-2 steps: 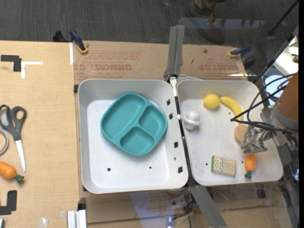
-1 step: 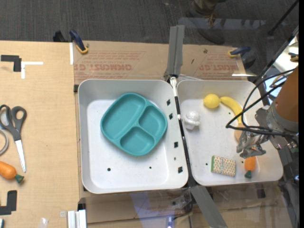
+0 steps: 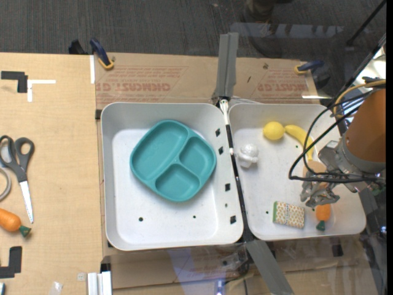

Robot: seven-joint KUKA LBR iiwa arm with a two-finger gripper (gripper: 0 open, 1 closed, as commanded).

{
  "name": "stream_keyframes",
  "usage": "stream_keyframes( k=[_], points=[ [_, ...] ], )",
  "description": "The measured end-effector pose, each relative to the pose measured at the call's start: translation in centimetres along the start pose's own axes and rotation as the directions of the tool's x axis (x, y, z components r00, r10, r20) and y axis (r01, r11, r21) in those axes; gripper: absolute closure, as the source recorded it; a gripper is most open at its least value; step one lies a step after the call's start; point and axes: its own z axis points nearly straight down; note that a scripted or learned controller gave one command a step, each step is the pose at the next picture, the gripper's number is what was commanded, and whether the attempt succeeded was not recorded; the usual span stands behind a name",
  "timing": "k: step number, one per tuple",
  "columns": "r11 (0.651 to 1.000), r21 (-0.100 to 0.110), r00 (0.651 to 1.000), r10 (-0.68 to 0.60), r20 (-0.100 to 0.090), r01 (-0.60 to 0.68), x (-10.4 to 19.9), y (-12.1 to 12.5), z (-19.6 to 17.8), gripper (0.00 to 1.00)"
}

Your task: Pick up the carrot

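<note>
The carrot [image 3: 322, 214] lies in the right bin [image 3: 258, 226], near its front edge, long axis roughly front to back. The gripper [image 3: 317, 195] hangs just behind and above it, apparently touching; its grip cannot be judged.

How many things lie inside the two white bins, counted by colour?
Teal: 1, the divided plate
Yellow: 2, the lemon and the banana
White: 1, the small white object
Orange: 1, the carrot, just under the tool
Patterned: 1, the flat packet
Total: 6
</note>
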Motion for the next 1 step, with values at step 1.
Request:
stream_keyframes(
  k=[1],
  points=[
    [0.999, 0.002, 0.999, -0.042, 0.002, 0.042, 0.47, -0.95, -19.28, 1.00]
  ],
)
